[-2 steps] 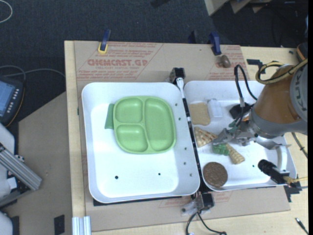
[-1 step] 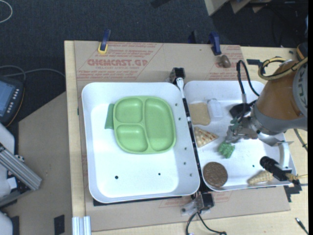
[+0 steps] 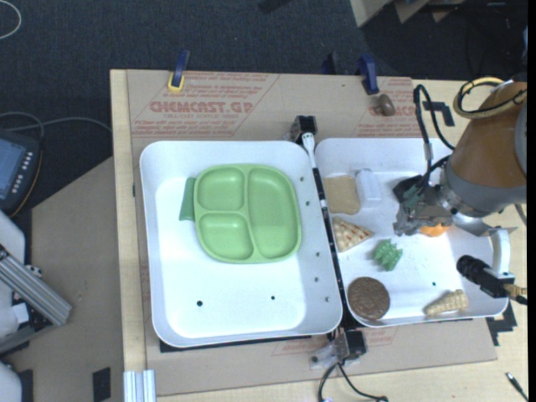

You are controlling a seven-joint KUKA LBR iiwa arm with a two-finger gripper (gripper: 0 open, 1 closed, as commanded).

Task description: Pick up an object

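- Camera view from above: two white bins side by side on the desk [image 3: 126, 224].
- Left bin [image 3: 167, 291]: holds a green tray [image 3: 248, 212] with three parts.
- Right bin [image 3: 419, 300]: holds small toy foods.
- Arm [image 3: 494, 153] in from the right, grey and orange.
- Hand [image 3: 410, 212] low over the right bin, near its middle, just left of a small orange thing [image 3: 434, 229].
- Open or shut? Cannot tell from up here. Nothing seen held in it.
- Closest things to pick: the orange thing, right beside the hand, partly hidden, so hard to name.
- Next closest: a green bit like broccoli [image 3: 388, 254], just below the hand.
- Green bit: looks light and bumpy, most likely hard plastic or a bit squishy. Best to pinch across its fat middle.
- Yellow wedge like pizza [image 3: 350, 234] near the bin's left wall: flat and thin, hard to get under, likely to slide.
- Tan square like bread [image 3: 342, 194] above the wedge: also flat; grab by two side edges.
- Brown round cookie [image 3: 368, 297] at the bottom edge: flat, stiff, easy to slip.
- Pale cone [image 3: 445, 304] at the bottom right: small, may roll away.
- Clear little box [image 3: 367, 186] beside the bread: smooth, maybe slippery.
- None look heavy or easy to break.
- Writing: red letters on the brown board [image 3: 209, 105] behind the bins, reading about "CHEMCAST", with more letters after it too blurry to be sure of.
- More red print on the board by the right bin, too small to read.
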